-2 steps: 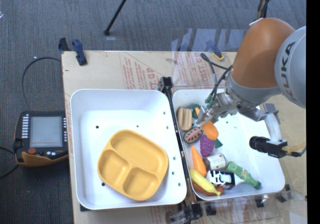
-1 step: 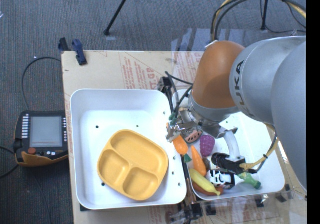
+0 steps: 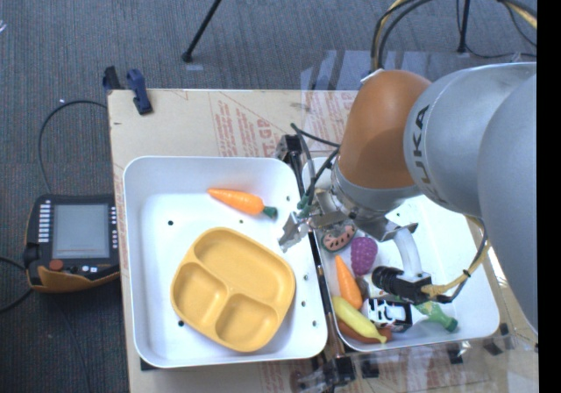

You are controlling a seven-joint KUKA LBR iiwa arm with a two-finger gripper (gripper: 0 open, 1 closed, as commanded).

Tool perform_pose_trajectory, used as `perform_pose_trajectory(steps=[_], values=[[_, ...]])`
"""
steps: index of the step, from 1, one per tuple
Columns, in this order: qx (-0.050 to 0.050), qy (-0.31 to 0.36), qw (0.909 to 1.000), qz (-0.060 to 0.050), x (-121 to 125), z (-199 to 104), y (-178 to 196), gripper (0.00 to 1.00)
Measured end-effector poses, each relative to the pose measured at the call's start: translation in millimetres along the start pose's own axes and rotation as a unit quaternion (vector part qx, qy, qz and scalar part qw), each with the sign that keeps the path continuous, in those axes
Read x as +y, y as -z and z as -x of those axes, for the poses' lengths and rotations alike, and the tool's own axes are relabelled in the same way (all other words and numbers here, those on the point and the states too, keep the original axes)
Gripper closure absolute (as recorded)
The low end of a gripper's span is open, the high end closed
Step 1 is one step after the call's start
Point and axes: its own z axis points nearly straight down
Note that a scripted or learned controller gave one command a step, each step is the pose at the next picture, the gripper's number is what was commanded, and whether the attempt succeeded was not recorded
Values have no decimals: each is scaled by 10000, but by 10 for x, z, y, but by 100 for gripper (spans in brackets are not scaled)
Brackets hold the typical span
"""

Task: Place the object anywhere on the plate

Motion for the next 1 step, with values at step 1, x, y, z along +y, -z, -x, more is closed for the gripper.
perform_pose_trajectory(steps=[1], values=[[0,0,10000,0,0,0,0,0]])
